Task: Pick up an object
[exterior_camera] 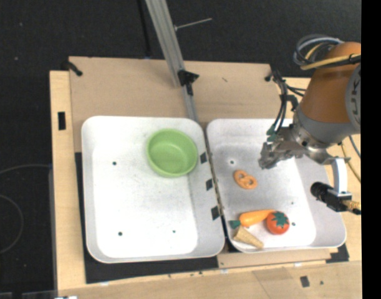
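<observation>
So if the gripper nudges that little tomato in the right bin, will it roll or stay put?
The tomato looks round, so it would probably roll. The carrot lying beside it may block it that way. It looks like a small toy, so likely light.

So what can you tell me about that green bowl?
The green bowl is small, round and light green all over, and it looks like smooth plastic. It sits upright with its open side facing up. It rests on the floor of the left white bin, near the back and toward the bin's right side. Nothing else touches it, and the gripper is over in the other bin.
</observation>
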Motion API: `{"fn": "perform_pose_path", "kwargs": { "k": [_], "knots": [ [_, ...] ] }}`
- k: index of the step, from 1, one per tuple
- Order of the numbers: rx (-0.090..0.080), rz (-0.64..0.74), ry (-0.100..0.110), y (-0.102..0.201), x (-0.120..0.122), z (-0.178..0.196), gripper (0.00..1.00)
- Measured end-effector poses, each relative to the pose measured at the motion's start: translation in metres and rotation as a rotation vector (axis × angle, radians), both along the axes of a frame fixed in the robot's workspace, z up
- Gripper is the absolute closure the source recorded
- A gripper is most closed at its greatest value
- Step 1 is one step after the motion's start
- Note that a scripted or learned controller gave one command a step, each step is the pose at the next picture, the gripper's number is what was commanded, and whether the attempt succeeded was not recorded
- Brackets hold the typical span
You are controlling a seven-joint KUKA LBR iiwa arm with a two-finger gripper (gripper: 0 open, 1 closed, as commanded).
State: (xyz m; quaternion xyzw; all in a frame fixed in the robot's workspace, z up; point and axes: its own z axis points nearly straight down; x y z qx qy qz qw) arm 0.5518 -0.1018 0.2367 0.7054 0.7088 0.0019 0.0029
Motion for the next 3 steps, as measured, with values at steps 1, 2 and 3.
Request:
{"fn": "perform_pose_path", "kwargs": {
  "k": [1, 2, 3],
  "knots": [
    [0.003, 0.003, 0.004, 0.053, 0.010, 0.010, 1.00],
    [0.002, 0.001, 0.008, 0.097, 0.012, 0.002, 1.00],
    [0.003, 0.004, 0.005, 0.156, 0.021, 0.008, 1.00]
  ]
}}
